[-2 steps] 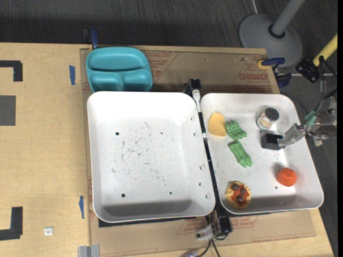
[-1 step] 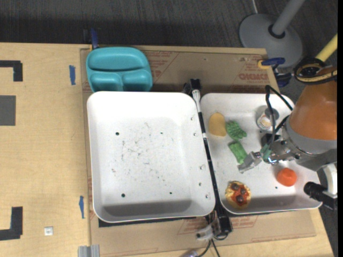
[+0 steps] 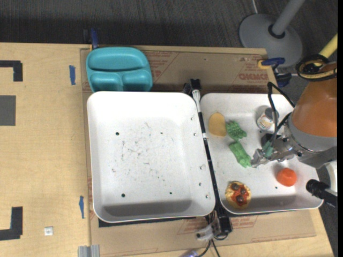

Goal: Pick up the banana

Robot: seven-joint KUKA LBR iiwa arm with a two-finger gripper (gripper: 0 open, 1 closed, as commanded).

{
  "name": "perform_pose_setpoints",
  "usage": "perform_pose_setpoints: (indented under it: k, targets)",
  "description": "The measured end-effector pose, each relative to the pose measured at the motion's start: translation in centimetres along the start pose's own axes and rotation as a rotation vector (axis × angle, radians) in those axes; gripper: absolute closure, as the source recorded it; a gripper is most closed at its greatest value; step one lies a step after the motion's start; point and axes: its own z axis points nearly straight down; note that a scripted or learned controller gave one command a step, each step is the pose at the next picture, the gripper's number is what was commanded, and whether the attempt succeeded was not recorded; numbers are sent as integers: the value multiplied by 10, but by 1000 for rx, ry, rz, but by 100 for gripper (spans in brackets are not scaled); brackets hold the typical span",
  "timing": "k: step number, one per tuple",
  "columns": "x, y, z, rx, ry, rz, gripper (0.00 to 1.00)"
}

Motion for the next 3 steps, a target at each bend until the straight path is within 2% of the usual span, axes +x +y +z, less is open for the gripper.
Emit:
perform_pose_setpoints:
  k: [1,3]
  targets:
    - [59,12,10,4,2,94,100]
    - [58,14,-10,-1,0,95,100]
